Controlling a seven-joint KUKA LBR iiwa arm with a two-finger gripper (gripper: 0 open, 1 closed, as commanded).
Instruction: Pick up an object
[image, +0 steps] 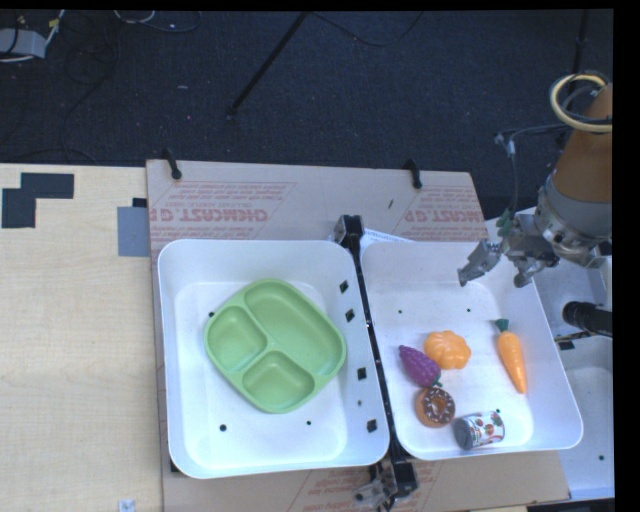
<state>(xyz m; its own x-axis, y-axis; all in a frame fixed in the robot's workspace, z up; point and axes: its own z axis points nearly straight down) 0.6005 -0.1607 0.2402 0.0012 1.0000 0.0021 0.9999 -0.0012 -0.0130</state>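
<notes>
The right bin (470, 275) holds an orange carrot (512, 358), an orange pumpkin-shaped toy (447, 349), a purple grape-like toy (419, 365), a brown doughnut (436, 406) and a small can lying on its side (480, 430). My gripper (500, 266) hangs over the bin's far right corner, above and behind the carrot. Its two fingers are spread apart with nothing between them.
A green three-compartment plate (275, 344) lies in the left bin (190, 300). A black divider (365, 340) runs between the two bins. Cardboard (250, 205) sits behind them, and a wooden bench top (70, 350) stretches to the left.
</notes>
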